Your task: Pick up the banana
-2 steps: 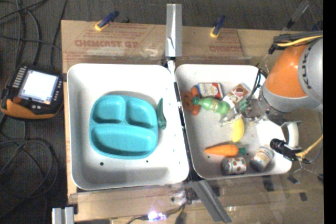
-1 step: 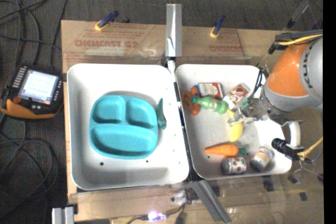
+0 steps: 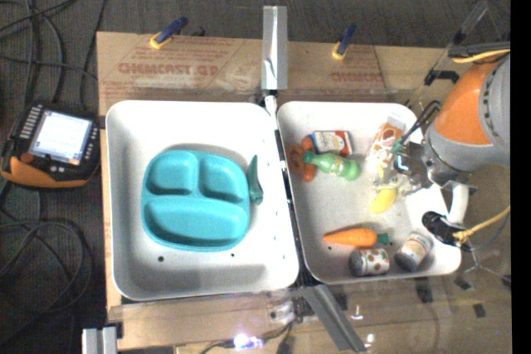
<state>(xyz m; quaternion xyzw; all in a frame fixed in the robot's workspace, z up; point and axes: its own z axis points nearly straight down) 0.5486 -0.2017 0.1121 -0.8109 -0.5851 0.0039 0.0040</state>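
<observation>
A small yellow banana [image 3: 382,199] lies on the floor of the right bin [image 3: 332,257], near its right wall. The gripper [image 3: 398,172] hangs just above and beside the banana's upper end, and whether its jaws are spread or pressed together cannot be told from this slanted overhead view. The grey arm [image 3: 473,124], with its orange band, reaches in from the right. Around the banana lie a green bottle [image 3: 336,166], a red-and-white carton [image 3: 330,143], a carrot [image 3: 352,238] and two small cans [image 3: 390,258]. The left bin [image 3: 124,178] holds a turquoise divided plate [image 3: 197,199]. Judging by this, the banana is not yet lifted; grasping and raising remain
</observation>
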